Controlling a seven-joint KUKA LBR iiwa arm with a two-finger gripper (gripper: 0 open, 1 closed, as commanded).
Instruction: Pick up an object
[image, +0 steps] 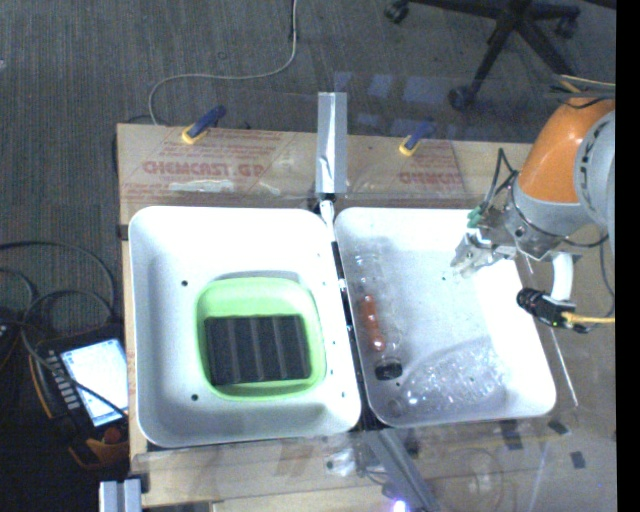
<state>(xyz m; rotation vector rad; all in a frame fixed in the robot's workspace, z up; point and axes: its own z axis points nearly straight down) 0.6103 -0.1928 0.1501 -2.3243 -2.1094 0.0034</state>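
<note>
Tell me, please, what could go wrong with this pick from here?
1. The bottle in the right bin is clear and lies against the wall between the bins, so the gripper may find little room and strike the wall.
2. The clear crinkled piece may slip or crumple if the gripper tries to take it.
3. The gripper sits far from both, near the bin's far edge.

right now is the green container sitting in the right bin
No, the green container sits in the left bin, while the right bin holds a clear bottle.
</note>
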